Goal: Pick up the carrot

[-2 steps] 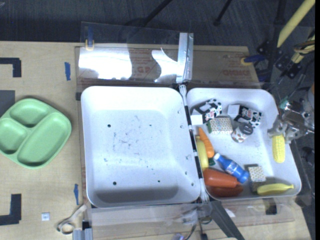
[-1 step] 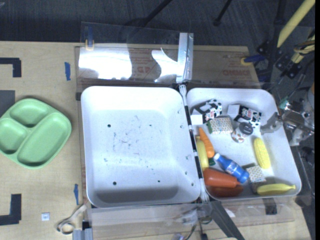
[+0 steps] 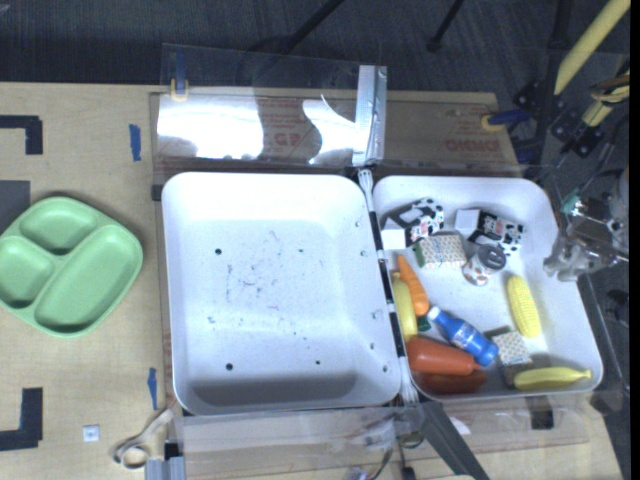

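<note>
The carrot (image 3: pixel 412 284) is a short orange piece lying lengthwise along the left wall of the right bin (image 3: pixel 570 343), beside a yellow piece (image 3: pixel 403 308). It lies free, with nothing touching it from above. My gripper (image 3: pixel 572 255) hangs over the right rim of that bin, well to the right of the carrot, and looks grey and blurred.
Around the carrot lie a blue bottle (image 3: pixel 466 336), a red-orange vegetable (image 3: pixel 440 358), a corn cob (image 3: pixel 524 306), a banana (image 3: pixel 550 376) and several small boxes (image 3: pixel 440 248). The left bin (image 3: pixel 180 298) adjoins it. A green divided plate (image 3: pixel 66 264) sits at the far left.
</note>
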Controlling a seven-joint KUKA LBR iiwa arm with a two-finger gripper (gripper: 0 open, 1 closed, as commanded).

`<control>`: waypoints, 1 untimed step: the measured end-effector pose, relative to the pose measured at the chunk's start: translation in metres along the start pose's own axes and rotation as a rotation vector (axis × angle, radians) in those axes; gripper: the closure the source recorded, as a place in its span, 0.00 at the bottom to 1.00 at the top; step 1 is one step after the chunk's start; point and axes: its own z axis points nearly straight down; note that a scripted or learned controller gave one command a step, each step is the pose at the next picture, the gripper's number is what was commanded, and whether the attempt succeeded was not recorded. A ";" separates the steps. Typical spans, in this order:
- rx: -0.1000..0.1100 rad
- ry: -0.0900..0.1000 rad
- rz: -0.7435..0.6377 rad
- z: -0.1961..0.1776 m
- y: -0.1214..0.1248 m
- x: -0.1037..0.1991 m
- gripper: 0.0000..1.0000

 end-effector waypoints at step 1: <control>-0.002 0.001 0.168 -0.036 0.068 0.026 1.00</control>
